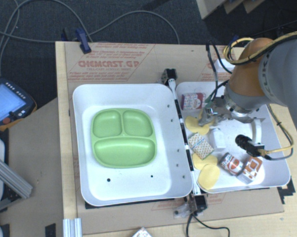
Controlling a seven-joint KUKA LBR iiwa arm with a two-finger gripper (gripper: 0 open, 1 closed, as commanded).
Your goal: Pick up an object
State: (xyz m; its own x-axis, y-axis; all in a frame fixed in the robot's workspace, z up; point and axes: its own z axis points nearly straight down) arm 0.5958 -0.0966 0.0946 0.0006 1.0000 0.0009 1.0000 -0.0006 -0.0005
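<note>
A soft yellow disc-shaped toy lies in the right white bin, just left of the pincer; I cannot tell its state. Below sit a checked fabric square and glossy red-and-white packets. Left: a green sectioned plastic tray.

A single fixed camera looks down from above at a slant on the brown cardboard-topped bench, far enough back to take in both shallow white plastic bins side by side and dark carpet beyond the far edge. The grey arm with its orange band enters from the right.
</note>
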